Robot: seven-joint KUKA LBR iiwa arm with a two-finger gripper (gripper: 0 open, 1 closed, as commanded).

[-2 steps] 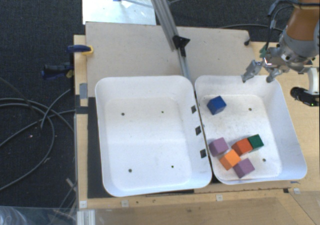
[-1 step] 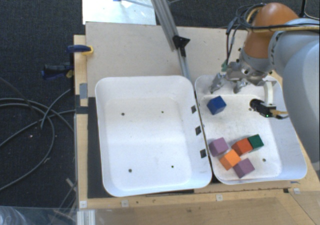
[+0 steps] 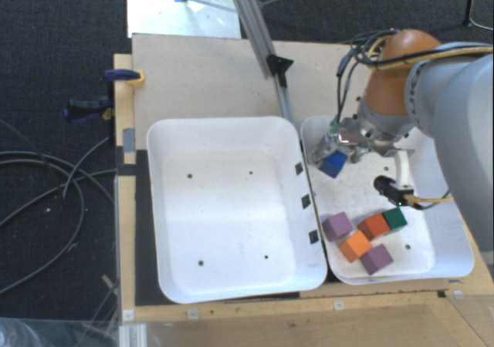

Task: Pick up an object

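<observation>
In the camera view, the gripper (image 3: 333,151) hangs over the far left part of the right bin (image 3: 455,257), close to the wall it shares with the left bin (image 3: 231,133). A blue block (image 3: 333,163) sits right at the gripper's tip, tilted on a corner and seemingly lifted a little off the bin floor; it looks pinched by the gripper, which is closed narrowly around the block's upper edge, though the metal parts hide the exact contact. Since the block lies directly under the gripper and not off to either side, the coming move appears to turn on a straight rise, with nothing overhead in the way except the slanted metal pole (image 3: 255,21) that runs down toward the bins just behind. The other blocks lie well apart, toward the near end of the same bin: a purple block (image 3: 337,226), an orange block (image 3: 356,245), a red-orange block (image 3: 375,225), a green block (image 3: 394,219) and a second purple block (image 3: 377,258), clustered together. The surface (image 3: 201,79) beyond the bins carries a blue clamp (image 3: 116,75) at its left edge.
</observation>
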